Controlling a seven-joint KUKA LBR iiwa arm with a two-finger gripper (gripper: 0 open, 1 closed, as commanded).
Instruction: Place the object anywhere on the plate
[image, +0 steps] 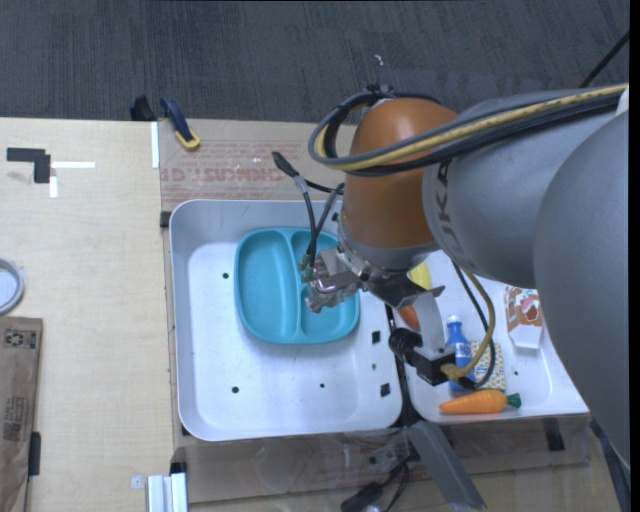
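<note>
Plainly, the blue plate (270, 290) lies in the left bin (200, 380), and the hand (322, 290) hangs over its 3 o'clock compartment; I cannot tell its grip, nor which object is meant. At 4 o'clock a carrot (475, 402) lies in the right bin (560, 395). A release near the rim might spill off the plate.

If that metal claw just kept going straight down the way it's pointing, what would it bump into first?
Most likely the blue plate. The gripper points down over the plate's right compartment, near the divider. How high it hangs is hard to judge from this slanted view.
</note>
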